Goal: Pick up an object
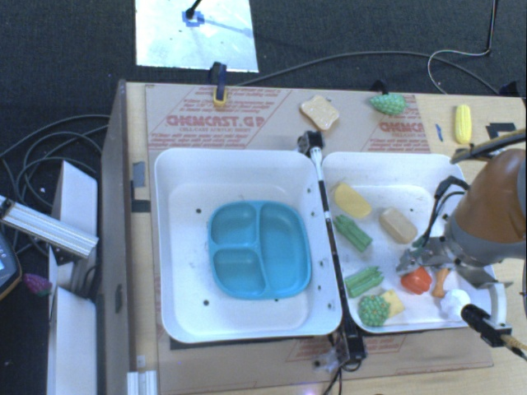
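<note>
You've got the arm (494,212) reaching in from the right, wrist low over the right bin (387,167), gripper (422,262) down at the bin's right side. The fingers sit right at the red tomato-like piece (417,281), touching or just above it; you can't tell how wide they are or whether anything is between them, the wrist body hides that.

Right bin contents: yellow block (352,201) upper left, tan bread-like piece (398,225) just right of it, green bean pod (352,233) below the yellow block, a second green pod (363,282) lower down, green bumpy piece (373,309) with a yellow bit (394,303) touching it at the front edge. Small orange carrot-like piece (440,281) beside the red one, white lump (452,304) near the front right corner.

Left bin (189,171) holds a blue divided plate (259,249), lying flat.

On the surface behind the bins: toast slice (319,113), green bumpy item (389,104), yellow corn-like item (463,123), well apart from each other.
</note>
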Tool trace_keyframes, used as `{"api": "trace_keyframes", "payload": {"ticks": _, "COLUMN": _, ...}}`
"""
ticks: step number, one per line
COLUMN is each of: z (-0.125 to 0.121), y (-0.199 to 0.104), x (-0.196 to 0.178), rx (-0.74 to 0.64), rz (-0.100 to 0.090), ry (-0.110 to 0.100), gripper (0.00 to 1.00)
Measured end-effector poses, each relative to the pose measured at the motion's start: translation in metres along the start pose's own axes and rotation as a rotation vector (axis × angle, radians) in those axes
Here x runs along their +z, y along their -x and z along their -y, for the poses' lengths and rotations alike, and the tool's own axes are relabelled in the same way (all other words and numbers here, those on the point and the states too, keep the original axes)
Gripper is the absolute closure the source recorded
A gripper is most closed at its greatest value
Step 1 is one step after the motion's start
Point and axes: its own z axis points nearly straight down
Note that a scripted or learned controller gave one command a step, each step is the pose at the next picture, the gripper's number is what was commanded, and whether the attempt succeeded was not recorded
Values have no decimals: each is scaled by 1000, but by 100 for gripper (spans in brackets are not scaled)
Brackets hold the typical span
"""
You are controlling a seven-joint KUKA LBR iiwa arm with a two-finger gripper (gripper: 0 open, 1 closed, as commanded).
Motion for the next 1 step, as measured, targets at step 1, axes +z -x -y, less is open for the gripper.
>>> {"api": "trace_keyframes", "payload": {"ticks": 1, "z": -13, "y": -32, "x": -80, "rx": -2, "rz": 0, "ry": -1, "gripper": 100}}
